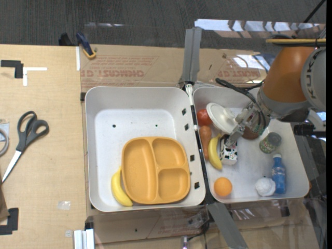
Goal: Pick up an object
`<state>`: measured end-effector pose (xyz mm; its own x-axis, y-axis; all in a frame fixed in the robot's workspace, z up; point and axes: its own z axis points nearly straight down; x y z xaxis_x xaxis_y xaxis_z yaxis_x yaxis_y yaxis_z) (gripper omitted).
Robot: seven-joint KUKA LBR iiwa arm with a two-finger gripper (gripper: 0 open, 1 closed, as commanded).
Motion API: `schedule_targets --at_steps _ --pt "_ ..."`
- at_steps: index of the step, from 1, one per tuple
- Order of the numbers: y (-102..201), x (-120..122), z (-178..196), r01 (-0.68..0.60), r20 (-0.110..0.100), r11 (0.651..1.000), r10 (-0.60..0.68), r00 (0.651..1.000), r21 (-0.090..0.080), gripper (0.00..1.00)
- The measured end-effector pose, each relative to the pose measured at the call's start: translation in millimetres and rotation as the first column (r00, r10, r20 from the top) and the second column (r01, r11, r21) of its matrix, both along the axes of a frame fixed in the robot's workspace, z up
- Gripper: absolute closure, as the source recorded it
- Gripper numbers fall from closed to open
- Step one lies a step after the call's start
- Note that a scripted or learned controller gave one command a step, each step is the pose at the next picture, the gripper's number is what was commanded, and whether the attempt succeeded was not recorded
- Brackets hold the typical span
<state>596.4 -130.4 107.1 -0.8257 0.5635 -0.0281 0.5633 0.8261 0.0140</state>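
Orange and round, a small fruit (223, 187) sits at the near edge of the right bin (298, 154), with a white ball (264, 187) and a blue bottle (278, 173) to its right, the two just touching. In the left bin (98, 139), a yellow divided plate (155, 169) lies on a banana (119, 189), hiding all but the curved near-left part of it.

Farther back in the right bin a second banana (213, 152) lies along the left wall, beside a small black-and-white item (230, 154) too blurred to name. A tin can (270, 142) stands to the right. The gripper (239, 128) hangs over the middle of this bin, just above the black-and-white item; its fingers are dark and blend with the clutter, so whether they are apart or together I cannot tell, and nothing is clearly between them. Behind it a white dish (222, 117) lies tilted over red (203, 117) and orange (206, 135) things that are mostly covered. A brown thing (252, 133) is half hidden by the wrist.

Scissors (25, 134) lie on the bench, far left.
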Motion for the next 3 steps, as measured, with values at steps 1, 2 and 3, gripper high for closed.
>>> schedule_targets --at_steps 1,2,3 --pt "14 35 -5 0.133 -0.100 0.991 -0.133 0.986 -0.007 0.00" --pt "16 15 -3 0.263 -0.050 0.965 -0.263 0.963 -0.011 0.00" --pt "18 -3 -1 0.425 -0.020 0.905 -0.425 0.905 -0.001 0.00"
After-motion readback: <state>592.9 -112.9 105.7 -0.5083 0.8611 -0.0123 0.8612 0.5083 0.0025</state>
